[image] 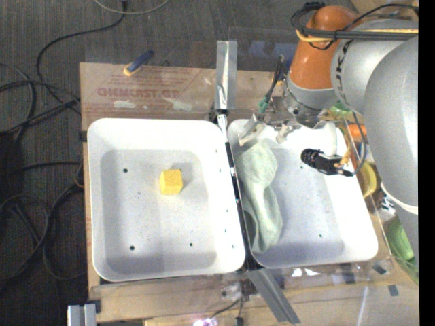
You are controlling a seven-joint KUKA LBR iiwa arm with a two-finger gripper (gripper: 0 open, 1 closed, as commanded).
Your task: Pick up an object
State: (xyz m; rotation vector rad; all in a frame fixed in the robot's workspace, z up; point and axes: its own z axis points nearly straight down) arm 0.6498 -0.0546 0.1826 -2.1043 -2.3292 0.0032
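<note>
Two pincer (pixel 266 132) fingers, seemingly spread, touch the pale green cloth (pixel 262 194).

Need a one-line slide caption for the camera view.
End effector over pale green cloth in right bin; yellow block in left bin.

You see a blue-handled tool (pixel 138 62) lying on the wooden bench (pixel 163 90) behind the left bin, and black cables (pixel 47 53) on the floor.
</note>
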